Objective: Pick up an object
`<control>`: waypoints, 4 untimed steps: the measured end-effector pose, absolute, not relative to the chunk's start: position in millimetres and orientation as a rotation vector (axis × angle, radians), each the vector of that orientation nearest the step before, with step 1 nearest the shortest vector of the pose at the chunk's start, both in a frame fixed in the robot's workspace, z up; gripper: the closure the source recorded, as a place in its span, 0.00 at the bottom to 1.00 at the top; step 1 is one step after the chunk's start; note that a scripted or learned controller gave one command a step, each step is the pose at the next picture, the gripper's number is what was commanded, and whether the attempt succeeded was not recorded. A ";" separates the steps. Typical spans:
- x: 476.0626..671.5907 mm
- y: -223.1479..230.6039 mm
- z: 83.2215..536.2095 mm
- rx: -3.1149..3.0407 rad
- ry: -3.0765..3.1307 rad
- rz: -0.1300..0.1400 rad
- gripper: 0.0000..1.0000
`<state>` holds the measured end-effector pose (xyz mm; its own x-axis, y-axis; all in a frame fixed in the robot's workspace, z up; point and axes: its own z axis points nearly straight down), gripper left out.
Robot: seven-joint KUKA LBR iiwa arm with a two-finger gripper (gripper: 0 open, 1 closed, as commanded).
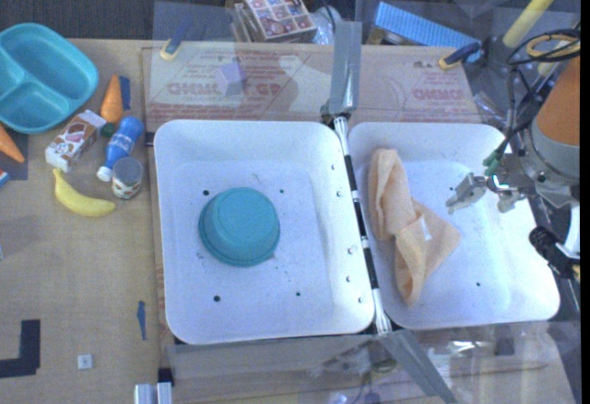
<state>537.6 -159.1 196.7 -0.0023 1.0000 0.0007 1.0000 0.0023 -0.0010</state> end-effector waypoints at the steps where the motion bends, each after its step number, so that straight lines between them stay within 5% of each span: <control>1: 533.0 -130.1 91.6 -2.061 -2.386 -0.012 0.00; 2: 607.6 -97.7 92.8 -2.025 -2.422 -0.016 0.00; 3: 608.4 -97.8 103.6 -2.026 -2.421 -0.020 1.00; 4: 667.4 -44.8 185.5 -1.688 -2.653 0.000 1.00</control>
